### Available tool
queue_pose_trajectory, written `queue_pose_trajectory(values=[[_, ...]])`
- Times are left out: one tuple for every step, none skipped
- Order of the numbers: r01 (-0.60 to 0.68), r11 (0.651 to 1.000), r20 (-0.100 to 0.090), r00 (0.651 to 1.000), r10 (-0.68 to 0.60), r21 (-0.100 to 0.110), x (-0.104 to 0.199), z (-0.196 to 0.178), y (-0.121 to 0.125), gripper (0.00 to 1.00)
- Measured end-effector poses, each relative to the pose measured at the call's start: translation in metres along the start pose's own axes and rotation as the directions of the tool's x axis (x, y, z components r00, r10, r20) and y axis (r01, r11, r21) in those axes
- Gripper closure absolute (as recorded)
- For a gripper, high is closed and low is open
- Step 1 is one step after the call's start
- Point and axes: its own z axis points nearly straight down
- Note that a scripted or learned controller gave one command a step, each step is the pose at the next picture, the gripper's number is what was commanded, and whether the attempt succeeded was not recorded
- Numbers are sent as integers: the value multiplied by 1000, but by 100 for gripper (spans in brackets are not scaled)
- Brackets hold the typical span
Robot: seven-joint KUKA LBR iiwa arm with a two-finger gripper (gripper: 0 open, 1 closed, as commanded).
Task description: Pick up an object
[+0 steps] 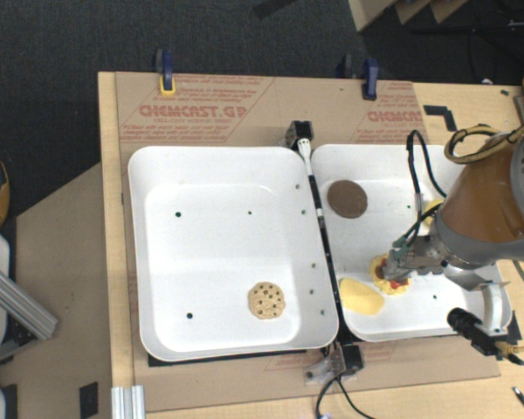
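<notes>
White plastic bins sit side by side on a cardboard-covered bench (244, 103), clamped at the upper edge so the sheet stays flat. The left bin (157, 234) holds a chocolate-chip cookie (266, 300) at lower centre. The right bin (393, 168) holds a brown disc (347, 198) at its upper left, a pale yellow piece (361, 297) at lower left, and a small red-and-yellow object (389, 279) just beside it. The gripper (400, 267) is lowered onto that small object, probably to grasp it; whether the jaws are clenched or released cannot be told.
</notes>
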Motion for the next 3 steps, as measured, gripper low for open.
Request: queue_pose_trajectory(values=[[0, 1000, 1, 1000, 0, 1, -24, -50, 0, 100], [10, 1000, 0, 1000, -10, -12, 25, -183, 18, 100], [-2, 1000, -3, 1000, 2, 14, -5, -61, 11, 100]])
